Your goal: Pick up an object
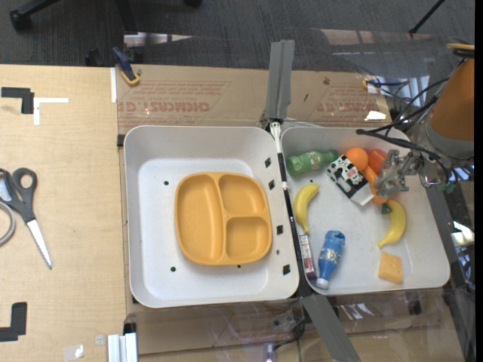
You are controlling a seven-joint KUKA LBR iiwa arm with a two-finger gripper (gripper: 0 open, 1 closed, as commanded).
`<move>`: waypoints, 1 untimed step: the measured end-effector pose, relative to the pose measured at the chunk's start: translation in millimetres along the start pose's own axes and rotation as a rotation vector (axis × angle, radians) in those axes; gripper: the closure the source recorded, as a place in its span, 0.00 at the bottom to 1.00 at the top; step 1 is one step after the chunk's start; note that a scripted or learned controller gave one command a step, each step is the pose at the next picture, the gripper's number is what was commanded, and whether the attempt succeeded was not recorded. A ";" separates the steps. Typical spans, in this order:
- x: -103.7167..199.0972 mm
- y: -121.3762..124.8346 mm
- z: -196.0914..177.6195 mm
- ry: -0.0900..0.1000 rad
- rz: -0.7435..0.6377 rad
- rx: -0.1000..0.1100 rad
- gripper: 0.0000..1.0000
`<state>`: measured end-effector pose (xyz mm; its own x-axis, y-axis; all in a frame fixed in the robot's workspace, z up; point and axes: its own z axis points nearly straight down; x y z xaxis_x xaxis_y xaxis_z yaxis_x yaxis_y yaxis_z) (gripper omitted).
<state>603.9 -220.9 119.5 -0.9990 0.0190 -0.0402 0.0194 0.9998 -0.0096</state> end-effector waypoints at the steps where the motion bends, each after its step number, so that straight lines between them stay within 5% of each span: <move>1: 0.7 0.1 1.3 0.002 0.001 -0.001 0.00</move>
<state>603.3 -220.8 118.2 -0.9991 0.0197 -0.0381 0.0200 0.9998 -0.0089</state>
